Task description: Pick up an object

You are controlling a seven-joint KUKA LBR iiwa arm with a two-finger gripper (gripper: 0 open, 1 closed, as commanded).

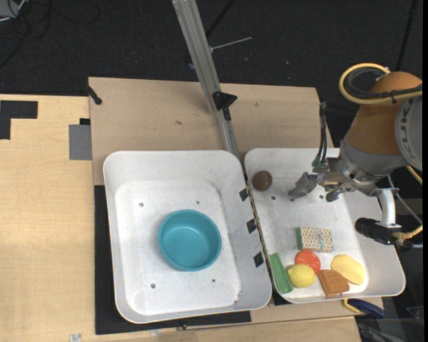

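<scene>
My gripper [315, 192] hangs over the upper middle of the right bin [385, 280], its two fingers spread open with nothing between them. A brown ball [262, 181] lies to its left near the bin's upper left corner. Below the gripper sits a small patterned block [315, 238]. Along the bin's front edge lie a green stick [279, 273], a yellow round fruit [301, 276], a red piece [308, 258], an orange-brown block [333, 283] and a yellow oval piece [347, 268].
The left bin [128, 169] holds a teal bowl [190, 239]. A slanted metal rail [203, 63] rises behind the bins. The grey arm with its orange band [378, 130] enters from the right, with cables beside it.
</scene>
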